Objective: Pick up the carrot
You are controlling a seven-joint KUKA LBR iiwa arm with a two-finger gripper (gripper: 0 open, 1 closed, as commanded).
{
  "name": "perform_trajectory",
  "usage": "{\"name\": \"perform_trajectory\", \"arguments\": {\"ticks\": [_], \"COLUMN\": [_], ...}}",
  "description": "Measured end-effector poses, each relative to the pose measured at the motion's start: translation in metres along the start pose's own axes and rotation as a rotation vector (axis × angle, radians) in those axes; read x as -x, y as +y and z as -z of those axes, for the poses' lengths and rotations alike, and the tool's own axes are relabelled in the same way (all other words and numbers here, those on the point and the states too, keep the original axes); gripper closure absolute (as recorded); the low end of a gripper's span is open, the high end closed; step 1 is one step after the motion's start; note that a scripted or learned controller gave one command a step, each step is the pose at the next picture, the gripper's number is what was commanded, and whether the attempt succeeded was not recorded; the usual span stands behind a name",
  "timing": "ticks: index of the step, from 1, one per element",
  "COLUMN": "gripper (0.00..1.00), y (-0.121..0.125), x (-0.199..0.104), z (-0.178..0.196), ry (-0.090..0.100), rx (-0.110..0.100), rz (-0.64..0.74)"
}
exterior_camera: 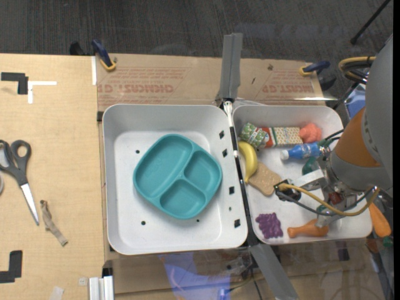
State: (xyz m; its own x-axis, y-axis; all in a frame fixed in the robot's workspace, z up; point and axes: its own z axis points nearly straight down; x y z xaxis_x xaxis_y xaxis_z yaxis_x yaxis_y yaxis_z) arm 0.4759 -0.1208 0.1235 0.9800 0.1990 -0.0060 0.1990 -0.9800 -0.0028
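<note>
The arm (369, 136) reaches in from the right over the right bin (294, 109), its grey body and orange band covering that bin's right side. The claw (325, 208) hangs low near the bin's front right corner, tangled in view with a yellow cable (312, 200) and a black fitting; whether it is apart or together I cannot tell.

The carrot (307, 230) lies on the floor of the right bin near its front wall, pointing left, just below the claw. Whether the claw touches it is unclear, and nothing shows it gripped.

Left of the carrot sits a purple bunch of grapes (270, 225). Further back, a slice of bread (265, 179) lies just beside a banana (249, 159) along the bin's left wall. Along the back of the bin are a green packet (255, 133), a small box (284, 135), a pinkish-orange lump (310, 132) and a blue and white bottle (301, 151) lying on its side.

The left bin (119, 186) holds a teal divided plate (179, 176) with three compartments. On the counter (56, 142) to the far left lie a pair of scissors (21, 177).
</note>
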Motion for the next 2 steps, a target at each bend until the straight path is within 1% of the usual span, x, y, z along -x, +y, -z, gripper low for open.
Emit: {"name": "perform_trajectory", "arguments": {"ticks": [1,2], "gripper": [0.0,1.0], "y": [0.1027,0.1029], "x": [-0.0143,-0.0128], "z": [-0.0168,-0.0092], "ry": [0.007,0.0], "rx": [-0.004,-0.003], "rz": [0.028,0.032]}}
